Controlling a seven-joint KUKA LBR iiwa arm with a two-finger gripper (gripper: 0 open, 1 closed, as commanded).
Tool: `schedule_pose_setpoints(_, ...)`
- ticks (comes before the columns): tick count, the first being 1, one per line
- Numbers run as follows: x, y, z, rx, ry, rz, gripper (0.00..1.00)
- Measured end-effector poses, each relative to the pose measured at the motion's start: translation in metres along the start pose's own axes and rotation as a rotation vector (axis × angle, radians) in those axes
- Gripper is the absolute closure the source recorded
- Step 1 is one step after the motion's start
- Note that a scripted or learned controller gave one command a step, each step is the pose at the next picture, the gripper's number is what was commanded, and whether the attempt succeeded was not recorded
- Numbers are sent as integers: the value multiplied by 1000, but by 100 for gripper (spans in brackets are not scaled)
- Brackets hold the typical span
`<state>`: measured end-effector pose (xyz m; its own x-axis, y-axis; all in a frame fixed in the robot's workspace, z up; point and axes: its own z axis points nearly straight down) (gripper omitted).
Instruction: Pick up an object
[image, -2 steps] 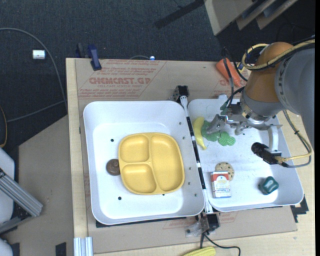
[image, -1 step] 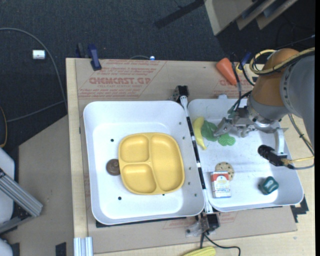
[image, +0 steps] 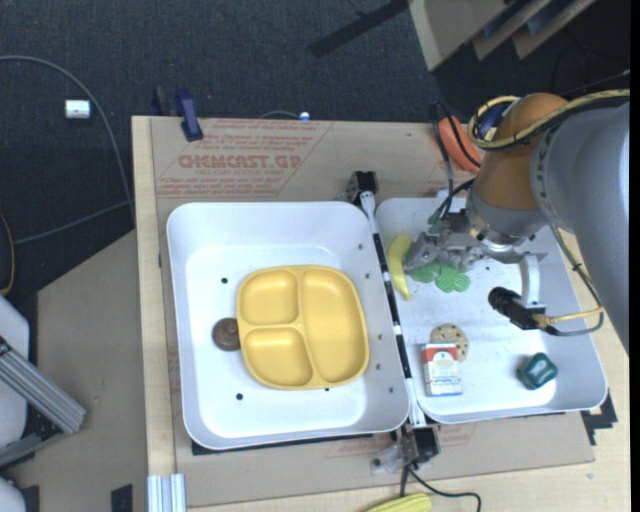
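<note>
Gripper (image: 447, 252) low in right bin (image: 560, 395), over green toy (image: 442, 275) beside banana (image: 399, 264); grip state unclear. Likely descending to grasp. Yellow plate (image: 300, 327) sits in left bin (image: 200, 300).

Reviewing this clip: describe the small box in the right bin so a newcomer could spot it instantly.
Start at the right bin, the one under the arm. Along its near edge, beside the divider, lies the box, red and white. A round cookie sits just behind it; the teal object lies further right.
</note>
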<state>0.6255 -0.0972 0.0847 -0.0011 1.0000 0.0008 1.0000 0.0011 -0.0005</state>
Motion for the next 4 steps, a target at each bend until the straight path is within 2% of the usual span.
schedule_pose_setpoints(1, 0, 1, -10, -3, -1, -1, 100)
schedule_pose_setpoints(2, 0, 1, -10, -2, -1, -1, 0)
schedule_pose_setpoints(3, 4, 2, -2, -2, -2, 1, 0)
schedule_pose_setpoints(4, 5, 2, -12, -4, -2, 0, 100)
